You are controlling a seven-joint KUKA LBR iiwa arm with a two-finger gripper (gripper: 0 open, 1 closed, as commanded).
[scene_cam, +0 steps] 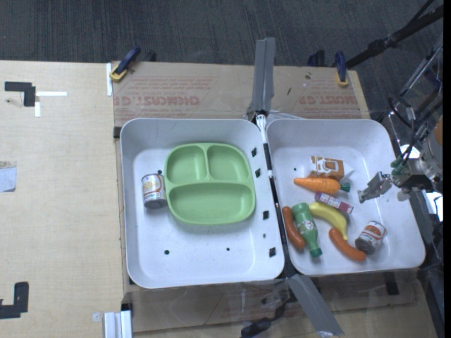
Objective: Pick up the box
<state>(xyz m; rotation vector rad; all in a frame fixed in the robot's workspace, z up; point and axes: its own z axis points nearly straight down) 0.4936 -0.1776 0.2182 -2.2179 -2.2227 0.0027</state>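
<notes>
Hotdog nearest cam. Gripper at right edge, fingers apart, empty. We approach box from above, avoid carrot.

The box is small, orange and white, lying flat toward the far side of the right bin, touching the carrot.

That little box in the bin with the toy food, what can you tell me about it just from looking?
The box is small and flat, orange-brown with white patches on its face, and looks like printed cardboard. It lies in the right bin, toward the back, near the middle. A toy carrot sits right against its front edge and may overlap it. Nothing is gripping it; the gripper is apart from it, off to the right.
</notes>
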